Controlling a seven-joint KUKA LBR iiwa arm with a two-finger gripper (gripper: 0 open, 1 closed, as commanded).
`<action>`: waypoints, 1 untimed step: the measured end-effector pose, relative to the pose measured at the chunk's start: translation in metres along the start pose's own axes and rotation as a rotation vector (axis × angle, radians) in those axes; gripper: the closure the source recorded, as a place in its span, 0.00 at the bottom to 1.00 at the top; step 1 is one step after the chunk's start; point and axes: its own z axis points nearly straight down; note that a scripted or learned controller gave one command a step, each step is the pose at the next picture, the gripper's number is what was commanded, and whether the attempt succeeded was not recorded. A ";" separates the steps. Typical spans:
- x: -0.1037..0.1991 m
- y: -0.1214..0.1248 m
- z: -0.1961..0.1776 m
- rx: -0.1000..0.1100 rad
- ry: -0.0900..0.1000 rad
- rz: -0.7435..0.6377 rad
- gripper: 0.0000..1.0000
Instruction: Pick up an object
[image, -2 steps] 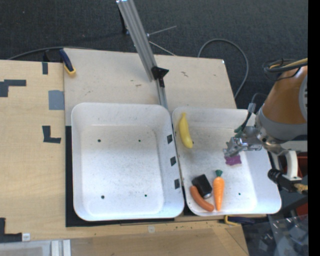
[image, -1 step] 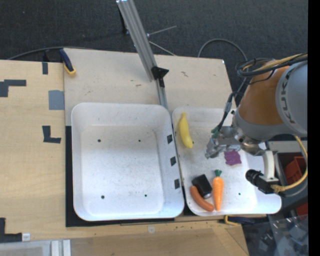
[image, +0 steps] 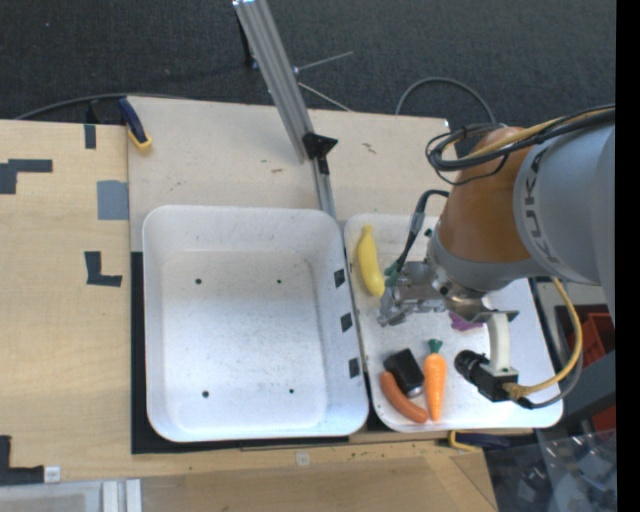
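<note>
The worktop (image: 60, 280) looks like pale matt wood. Both white bins (image: 240, 320) seem smooth plastic with a faint sheen. The banana (image: 369, 262) and carrot (image: 435, 385) look like glossy plastic. The end effector (image: 395, 308) is dull grey metal.
</note>
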 end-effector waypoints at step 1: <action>0.049 -0.009 0.003 0.001 -0.001 0.001 1.00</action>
